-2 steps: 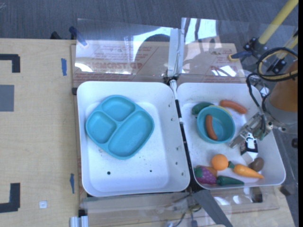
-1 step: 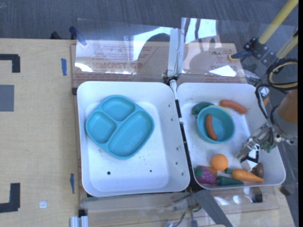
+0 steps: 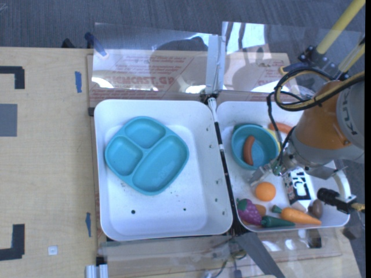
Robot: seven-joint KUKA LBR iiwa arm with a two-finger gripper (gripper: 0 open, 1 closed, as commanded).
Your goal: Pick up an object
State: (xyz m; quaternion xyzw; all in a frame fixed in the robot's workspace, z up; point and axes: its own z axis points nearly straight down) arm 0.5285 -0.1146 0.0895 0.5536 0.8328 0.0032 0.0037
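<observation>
Two white bins lie under me, and my gripper [image 3: 277, 168] hangs low over the right bin [image 3: 336, 222], my orange-banded wrist covering most of it from above. How my jaws stand I cannot tell; too little of them shows under the wrist, and I see nothing caught between them. Closest to the jaws, just on their left, is the blue bowl [image 3: 255, 145], with an orange-red piece of food [image 3: 248, 149] lying inside it. Just below the jaws sits a small orange ball [image 3: 265, 191], near them but apart. Further down from the jaws, along the bin's near wall, a toy carrot [image 3: 297, 215] lies on its side with its green top pointing left, and beside that, to the lower left of the jaws, is a purple and pink toy [image 3: 250, 212]. Up and to the right of the jaws a bit of another orange object [image 3: 280, 127] peeks out beside my wrist. Far off to the left of the jaws, across the divider, the left bin [image 3: 116, 213] holds a blue divided plate [image 3: 146, 154] with three compartments.
</observation>
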